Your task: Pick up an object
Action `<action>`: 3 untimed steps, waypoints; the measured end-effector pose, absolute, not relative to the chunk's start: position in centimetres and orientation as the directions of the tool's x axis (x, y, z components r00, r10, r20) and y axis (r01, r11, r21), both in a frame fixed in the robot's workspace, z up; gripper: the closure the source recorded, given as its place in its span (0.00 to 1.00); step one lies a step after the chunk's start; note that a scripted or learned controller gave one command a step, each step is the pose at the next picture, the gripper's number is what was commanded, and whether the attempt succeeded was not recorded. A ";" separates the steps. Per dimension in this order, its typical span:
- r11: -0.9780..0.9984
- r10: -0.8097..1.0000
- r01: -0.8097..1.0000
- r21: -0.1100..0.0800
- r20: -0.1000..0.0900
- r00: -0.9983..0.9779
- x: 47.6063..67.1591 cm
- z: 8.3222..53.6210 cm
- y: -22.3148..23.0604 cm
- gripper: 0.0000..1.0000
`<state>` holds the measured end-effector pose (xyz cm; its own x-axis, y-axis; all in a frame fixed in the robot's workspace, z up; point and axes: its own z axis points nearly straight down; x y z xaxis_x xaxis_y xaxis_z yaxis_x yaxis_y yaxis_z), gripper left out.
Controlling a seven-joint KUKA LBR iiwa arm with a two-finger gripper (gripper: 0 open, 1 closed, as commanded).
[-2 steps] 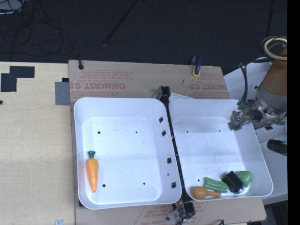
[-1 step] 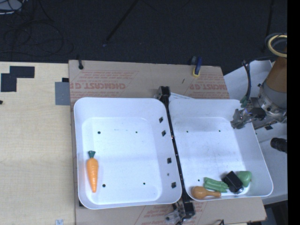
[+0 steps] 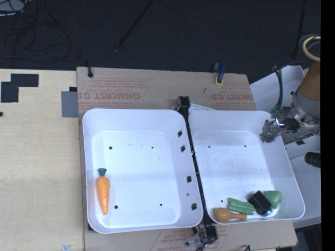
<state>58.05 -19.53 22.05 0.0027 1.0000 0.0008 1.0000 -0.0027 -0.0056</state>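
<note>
Nearest the camera, at the bottom edge of the right bin point(image 3: 246, 124), a small cluster of things lies against the front wall: an orange-tan pear-shaped toy point(image 3: 229, 215) at the left, a green pod-like vegetable point(image 3: 241, 206) just above and beside it, a black block point(image 3: 260, 202) tilted on top of that, and a pale green piece point(image 3: 273, 197) touching the block's right side. In the left bin point(image 3: 133, 116), a toy carrot point(image 3: 103, 190) lies alone near the front left corner, its green top pointing away from the camera. The gripper point(image 3: 273, 127) sits at the right bin's far right rim, well apart from the cluster and from the carrot, with nothing seen between its fingers; whether they are spread or closed cannot be told. Both bins rest on a cardboard sheet point(image 3: 157, 90).
</note>
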 end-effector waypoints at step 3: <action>0.009 1.000 1.000 -0.005 0.002 -0.009 58.6 8.2 -8.0 1.00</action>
<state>58.56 -8.04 8.19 -0.0091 1.0000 0.0019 0.9999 0.0091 -0.0048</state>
